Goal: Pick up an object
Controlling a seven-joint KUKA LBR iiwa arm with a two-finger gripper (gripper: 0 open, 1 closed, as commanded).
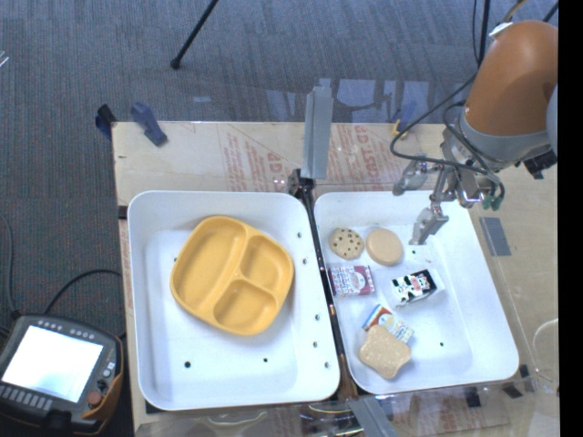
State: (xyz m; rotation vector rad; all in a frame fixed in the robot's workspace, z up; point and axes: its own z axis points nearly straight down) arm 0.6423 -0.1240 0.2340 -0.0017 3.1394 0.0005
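The right bin [478,335] holds several small items. A chocolate-chip cookie [346,242] and a tan round biscuit [384,246] lie at its far side. Below them are a pink carton [352,280] and a black-and-white cow-print carton [415,287]. A blue-and-white carton [389,322] lies against a slice of toast [384,351] near the front. My gripper [426,228] hangs over the far right part of this bin, just right of the tan biscuit and above the cow-print carton. Nothing is seen held in it.
A yellow compartment plate [232,273] lies in the left bin [146,335]. An upright grey post [317,139] stands behind the divider between the bins. A teach pendant [56,364] rests on the floor at the lower left. Cables hang by the wrist.
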